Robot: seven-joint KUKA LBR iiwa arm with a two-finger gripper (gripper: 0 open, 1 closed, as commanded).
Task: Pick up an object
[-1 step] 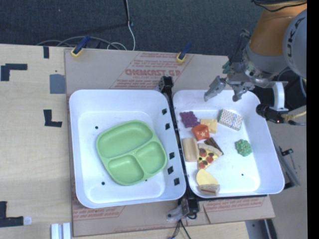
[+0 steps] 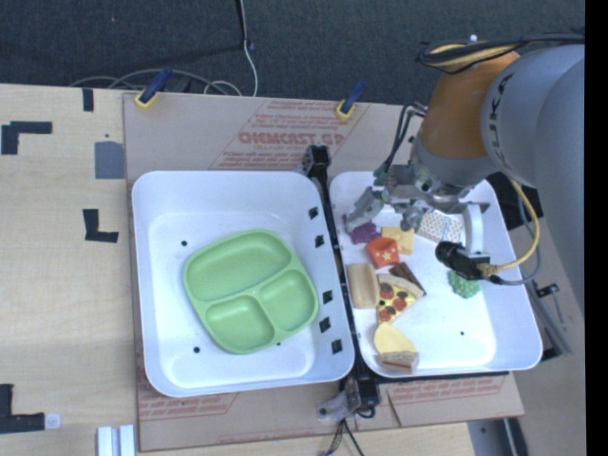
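Observation:
Several toy food pieces lie in the right bin (image 2: 494,345): a purple piece (image 2: 361,232), a red piece (image 2: 383,252), a yellow cube (image 2: 407,241), a tan bread stick (image 2: 361,284), a pizza slice (image 2: 397,296), a sandwich wedge (image 2: 394,346), a green piece (image 2: 465,286) and a white speckled piece (image 2: 440,224). My gripper (image 2: 389,209) hangs over the bin's far left part, just above the purple and red pieces. Its fingers (image 2: 366,201) are spread open with nothing held between them.
The left bin (image 2: 157,207) holds a green divided plate (image 2: 250,290). A black divider (image 2: 328,245) runs between the two bins. The arm's orange band and grey body cover the right bin's far right corner.

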